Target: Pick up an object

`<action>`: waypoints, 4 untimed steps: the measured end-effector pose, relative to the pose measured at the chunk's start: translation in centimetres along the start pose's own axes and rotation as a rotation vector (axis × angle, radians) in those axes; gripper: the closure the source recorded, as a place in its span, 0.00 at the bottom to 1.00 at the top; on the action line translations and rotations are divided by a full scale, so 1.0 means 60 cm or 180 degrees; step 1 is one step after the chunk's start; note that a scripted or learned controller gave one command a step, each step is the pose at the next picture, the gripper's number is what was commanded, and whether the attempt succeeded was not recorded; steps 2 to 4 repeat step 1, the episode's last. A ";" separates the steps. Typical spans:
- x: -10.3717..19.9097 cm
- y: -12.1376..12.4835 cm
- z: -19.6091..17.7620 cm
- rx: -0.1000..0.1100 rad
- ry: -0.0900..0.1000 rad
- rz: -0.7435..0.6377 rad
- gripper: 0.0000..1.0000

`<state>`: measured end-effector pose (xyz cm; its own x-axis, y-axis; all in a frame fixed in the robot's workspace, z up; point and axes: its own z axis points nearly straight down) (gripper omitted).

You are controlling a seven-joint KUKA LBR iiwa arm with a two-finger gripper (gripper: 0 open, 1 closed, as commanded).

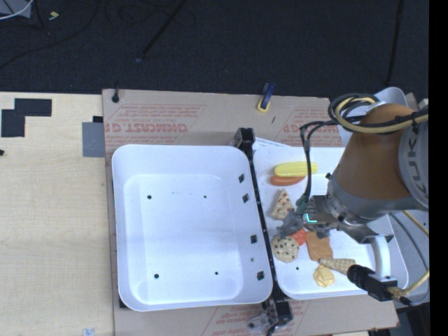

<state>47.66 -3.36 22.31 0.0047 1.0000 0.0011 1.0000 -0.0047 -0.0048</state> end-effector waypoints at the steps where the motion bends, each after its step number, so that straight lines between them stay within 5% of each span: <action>1: -0.100 0.039 0.230 -0.0009 -0.0003 0.0004 0.00; 4: -0.100 0.039 0.230 -0.0009 -0.0003 0.0004 0.00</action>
